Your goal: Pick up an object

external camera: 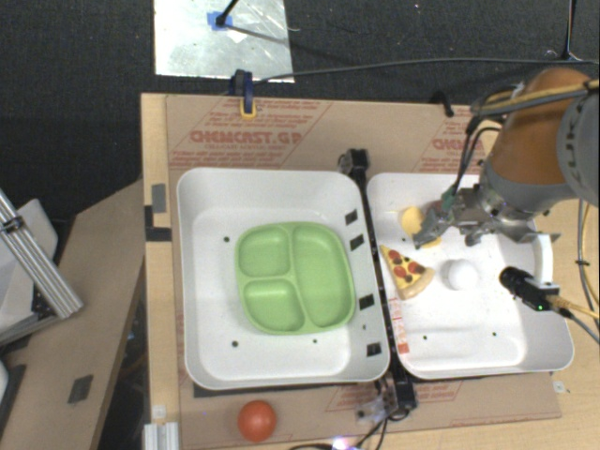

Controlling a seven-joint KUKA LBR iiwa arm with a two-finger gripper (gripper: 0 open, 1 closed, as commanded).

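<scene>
The arm (539, 143) hangs low over the right bin (487, 354), gripper (448, 223) poised just beside the yellow piece (411, 218) near the divider. Whether its grip is spread or closed, I cannot tell from here. Pizza slice (406, 270) and white ball (459, 275) lie close below, untouched. Green tray (293, 277) sits alone in the left bin (216, 345); an orange ball (257, 420) rests off on the bench. This looks like the reach stage: next it needs to centre on one piece, drop, then close around it
</scene>
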